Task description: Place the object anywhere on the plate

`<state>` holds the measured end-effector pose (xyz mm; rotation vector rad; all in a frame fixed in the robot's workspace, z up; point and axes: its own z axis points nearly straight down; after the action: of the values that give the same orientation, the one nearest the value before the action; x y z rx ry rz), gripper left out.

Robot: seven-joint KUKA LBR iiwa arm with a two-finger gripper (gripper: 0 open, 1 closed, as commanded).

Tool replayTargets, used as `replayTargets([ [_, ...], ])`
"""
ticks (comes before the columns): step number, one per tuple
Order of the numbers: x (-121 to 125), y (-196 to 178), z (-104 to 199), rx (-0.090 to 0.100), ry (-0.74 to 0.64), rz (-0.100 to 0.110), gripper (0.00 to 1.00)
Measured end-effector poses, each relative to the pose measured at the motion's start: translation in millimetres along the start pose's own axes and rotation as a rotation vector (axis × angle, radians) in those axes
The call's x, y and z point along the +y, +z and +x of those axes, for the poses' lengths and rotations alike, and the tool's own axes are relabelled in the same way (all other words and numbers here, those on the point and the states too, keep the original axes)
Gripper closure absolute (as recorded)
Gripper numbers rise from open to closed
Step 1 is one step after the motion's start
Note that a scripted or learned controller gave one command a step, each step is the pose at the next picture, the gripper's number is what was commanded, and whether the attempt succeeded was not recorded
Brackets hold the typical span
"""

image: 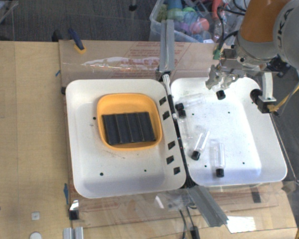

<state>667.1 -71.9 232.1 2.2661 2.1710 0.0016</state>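
Three clear plastic tubes with black caps lie in the right white bin (269, 153); the nearest tube (189, 105) lies along its far left edge, long axis roughly left-right, down and left of the fingers (219, 83), whose state I cannot tell. The orange plate (104, 103) with its black insert sits in the left bin.

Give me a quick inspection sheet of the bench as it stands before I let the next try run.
Surface: two white bins side by side, left bin and right bin.
Job's things: yellow plate in the left bin, with a dark ribbed block lying on it; clear tubes with black caps in the right bin.
Clutter: nothing seen on the wooden bench beyond tape and small fittings.
Gripper: gripper hovers over the right bin's far edge.
Cables: cables at the arm's wrist.
Surroundings: clear tub of coloured toys behind the bench.
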Motion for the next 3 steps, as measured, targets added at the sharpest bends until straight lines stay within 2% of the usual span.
replayTargets([
  [1, 0.3, -29.2, 8.6, 0.000, -0.246, -0.001, 1.00],
  [2, -0.2, -8.0, -1.6, 0.003, -0.443, 0.004, 1.00],
  [3, 0.3, -24.3, 11.7, 0.001, -0.717, -0.003, 1.00],
])
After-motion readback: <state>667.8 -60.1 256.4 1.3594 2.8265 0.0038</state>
